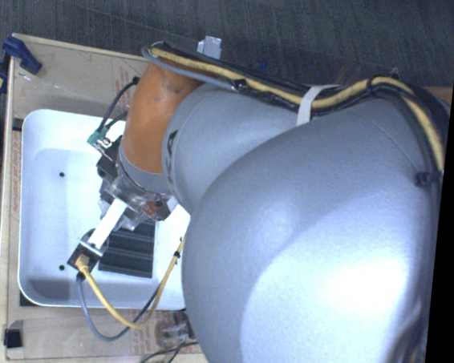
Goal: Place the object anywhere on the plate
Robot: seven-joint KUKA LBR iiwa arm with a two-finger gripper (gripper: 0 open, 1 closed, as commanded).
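Note:
My grey arm with its orange band (148,124) reaches from the right over the left white bin (40,197) and covers most of the view. The gripper (134,222) hangs low over the bin's right half, pointing down. Directly below it sits a dark ribbed rectangular thing (131,252) on the bin floor, close to the near wall. I cannot tell whether the gripper touches it or whether it belongs to the gripper. The arm hides the right bin.
Two tiny dark specks (62,174) (62,267) lie on the bin floor left of the gripper. The bench's wooden frame (71,55) surrounds the bin. A blue clamp (21,52) sits at the bench's far left corner.

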